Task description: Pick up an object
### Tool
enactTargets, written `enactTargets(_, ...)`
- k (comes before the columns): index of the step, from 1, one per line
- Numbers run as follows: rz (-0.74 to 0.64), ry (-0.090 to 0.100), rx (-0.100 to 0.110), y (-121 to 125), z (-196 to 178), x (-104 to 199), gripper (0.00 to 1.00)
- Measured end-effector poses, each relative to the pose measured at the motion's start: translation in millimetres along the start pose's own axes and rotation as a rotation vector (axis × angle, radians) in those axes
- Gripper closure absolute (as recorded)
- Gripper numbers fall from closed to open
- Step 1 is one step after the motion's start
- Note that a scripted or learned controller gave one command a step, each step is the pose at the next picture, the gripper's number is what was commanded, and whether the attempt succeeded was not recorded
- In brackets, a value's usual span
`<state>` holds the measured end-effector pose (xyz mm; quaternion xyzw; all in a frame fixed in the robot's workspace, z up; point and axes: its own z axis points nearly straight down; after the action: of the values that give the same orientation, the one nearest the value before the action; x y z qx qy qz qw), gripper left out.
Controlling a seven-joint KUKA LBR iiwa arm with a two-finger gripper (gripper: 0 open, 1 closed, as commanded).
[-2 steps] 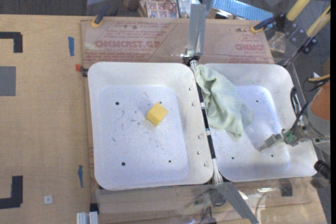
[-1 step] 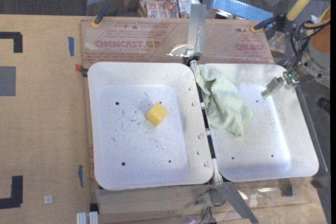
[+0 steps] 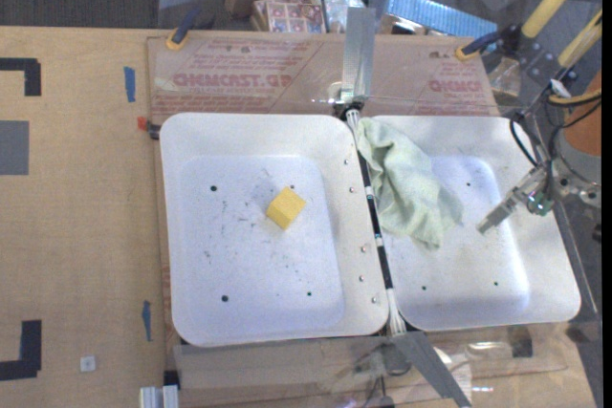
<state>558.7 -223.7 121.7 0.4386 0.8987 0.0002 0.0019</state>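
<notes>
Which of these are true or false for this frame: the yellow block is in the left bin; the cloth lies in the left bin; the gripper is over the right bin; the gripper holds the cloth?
1. The yellow block lies in the left bin. True.
2. The cloth lies in the left bin. False: it is bunched on the left side of the right bin, against the divider.
3. The gripper is over the right bin. True.
4. The gripper holds the cloth. False: it is apart from the cloth, to its right, with nothing between its fingers.
</notes>
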Motion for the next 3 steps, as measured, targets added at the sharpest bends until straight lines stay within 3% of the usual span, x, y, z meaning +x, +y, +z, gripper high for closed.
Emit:
enactTargets(1,0.322,0.005,-0.004,8,34,1,0.0)
enactTargets(2,0.321,-0.003,-0.007,9,22,-1,1.0)
enactTargets(3,0.282,-0.003,-0.002,31,14,-5,1.0)
